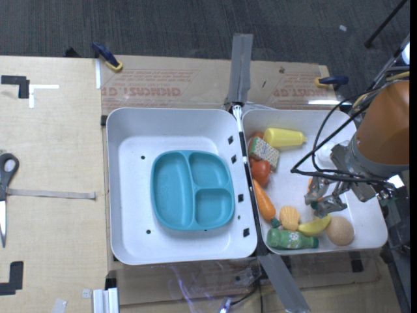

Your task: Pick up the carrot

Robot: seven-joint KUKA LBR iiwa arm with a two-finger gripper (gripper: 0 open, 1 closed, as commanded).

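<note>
So, you've got the blue divided plate (193, 190) sitting in the left bin (124, 194), untouched. Carrot (263, 201) lies along the left wall of the right bin (371, 237), just below the tomato (260, 171). Claw (324, 199) hangs at right of frame, well apart from it, fingers spread, holding nothing. Pick not started.

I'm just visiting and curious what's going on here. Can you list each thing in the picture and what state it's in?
carrot: lying in the right bin, by its left wall, untouched
gripper: hanging over the right bin, apart from the carrot
blue plate: flat in the left bin, nothing on it
green bottle: lying on its side
banana: lying beside the bottle
scissors: lying on the bench, at the left edge
</note>
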